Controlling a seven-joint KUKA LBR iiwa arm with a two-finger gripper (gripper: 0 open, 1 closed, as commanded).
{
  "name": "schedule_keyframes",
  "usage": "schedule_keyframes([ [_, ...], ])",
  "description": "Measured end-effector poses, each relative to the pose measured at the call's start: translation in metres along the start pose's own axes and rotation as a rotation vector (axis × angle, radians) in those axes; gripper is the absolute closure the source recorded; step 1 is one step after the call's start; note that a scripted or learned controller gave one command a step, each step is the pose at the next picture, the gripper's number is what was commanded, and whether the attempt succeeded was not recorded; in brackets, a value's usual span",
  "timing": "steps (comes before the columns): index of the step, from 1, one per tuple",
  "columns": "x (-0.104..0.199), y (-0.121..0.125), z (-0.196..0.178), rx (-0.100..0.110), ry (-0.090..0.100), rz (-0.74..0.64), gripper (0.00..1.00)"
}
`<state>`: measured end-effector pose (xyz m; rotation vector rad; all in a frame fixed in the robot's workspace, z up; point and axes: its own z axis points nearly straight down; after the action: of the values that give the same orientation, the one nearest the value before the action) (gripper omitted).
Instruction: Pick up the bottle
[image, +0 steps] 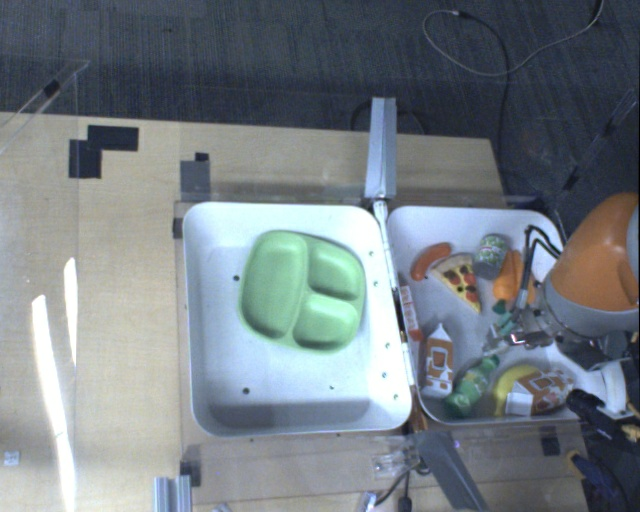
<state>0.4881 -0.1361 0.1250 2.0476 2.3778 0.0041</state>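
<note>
Two bottle-like things lie in the right bin (470, 222). A small white bottle with an orange-brown label (436, 362) stands near the bin's left wall. A green bottle (468, 388) lies tilted at the front, beside a banana (517, 379). The grey arm with its orange band (600, 262) reaches in from the right. My gripper (508, 333) hangs over the middle right of this bin, above and slightly behind the green bottle. I see nothing held in it.
The right bin also holds a sausage (431, 260), a pizza slice (459, 280), a small can (491, 250), a carrot (508, 278) and a brown-and-white packet (540, 393). A green divided plate (300, 290) sits in the left bin (215, 330).
</note>
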Motion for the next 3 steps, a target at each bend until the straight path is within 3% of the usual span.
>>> schedule_keyframes([
  [1, 0.0, 0.0, 0.0, 0.0, 0.0, 0.001, 0.0],
  [2, 0.027, 0.006, 0.034, -0.011, -0.011, -0.007, 0.0],
  [3, 0.023, 0.005, 0.036, -0.007, 0.0, 0.072, 0.0],
])
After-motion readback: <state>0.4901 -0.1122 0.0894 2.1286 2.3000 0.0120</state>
